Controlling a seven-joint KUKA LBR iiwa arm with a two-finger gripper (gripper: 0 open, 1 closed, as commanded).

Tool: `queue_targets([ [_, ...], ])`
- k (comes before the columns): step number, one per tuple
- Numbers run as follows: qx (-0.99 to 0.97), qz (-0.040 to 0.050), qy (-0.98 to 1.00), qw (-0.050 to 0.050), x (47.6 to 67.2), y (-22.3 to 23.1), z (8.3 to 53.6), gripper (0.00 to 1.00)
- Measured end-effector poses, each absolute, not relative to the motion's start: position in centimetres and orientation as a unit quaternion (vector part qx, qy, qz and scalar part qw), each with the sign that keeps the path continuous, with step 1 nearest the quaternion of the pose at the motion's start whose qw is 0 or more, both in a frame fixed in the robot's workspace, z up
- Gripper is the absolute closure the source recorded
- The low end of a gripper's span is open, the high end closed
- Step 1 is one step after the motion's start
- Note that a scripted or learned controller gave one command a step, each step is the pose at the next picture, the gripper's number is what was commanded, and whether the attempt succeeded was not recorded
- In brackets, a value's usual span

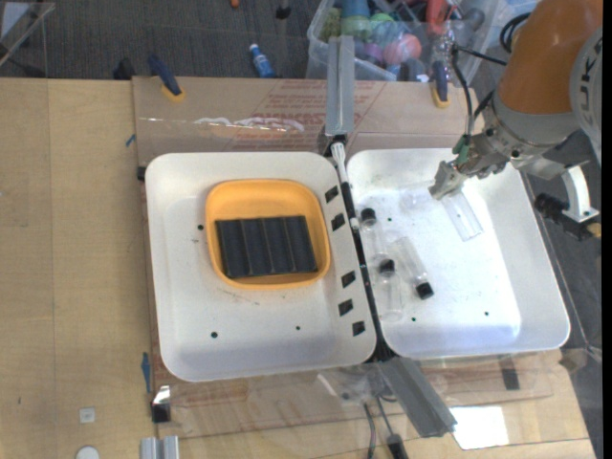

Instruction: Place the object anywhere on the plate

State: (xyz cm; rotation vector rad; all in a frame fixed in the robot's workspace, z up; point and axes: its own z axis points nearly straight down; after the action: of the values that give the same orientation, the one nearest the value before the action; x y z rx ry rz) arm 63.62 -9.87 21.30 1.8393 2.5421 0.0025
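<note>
An orange plate [222,206] lies in the left bin [182,285]. A black ribbed block [266,247] rests flat on the plate, inside its rim. My gripper [446,182] hangs over the upper middle of the right bin [507,295], far from the plate. Just below and right of the gripper lies a clear plastic piece [466,221] on the bin floor. I see nothing held in the gripper.
Clear plastic items with black caps [386,267] [424,290] and a small black part [367,216] lie in the right bin's left half. A divider with black clips [346,247] separates the bins. A box of coloured toys [402,12] stands behind them.
</note>
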Motion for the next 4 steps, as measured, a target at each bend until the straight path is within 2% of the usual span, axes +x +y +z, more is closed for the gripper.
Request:
queue_targets([
  [1,0.494,0.0009,0.870,0.003,66.8,-10.3,23.2,1.00],
  [2,0.374,0.0010,0.927,0.004,66.8,-10.1,26.6,1.00],
  [3,0.366,0.0008,0.930,0.004,66.3,-12.6,30.8,1.00],
  [4,0.258,0.0002,0.966,0.005,65.9,-17.2,38.8,1.00],
])
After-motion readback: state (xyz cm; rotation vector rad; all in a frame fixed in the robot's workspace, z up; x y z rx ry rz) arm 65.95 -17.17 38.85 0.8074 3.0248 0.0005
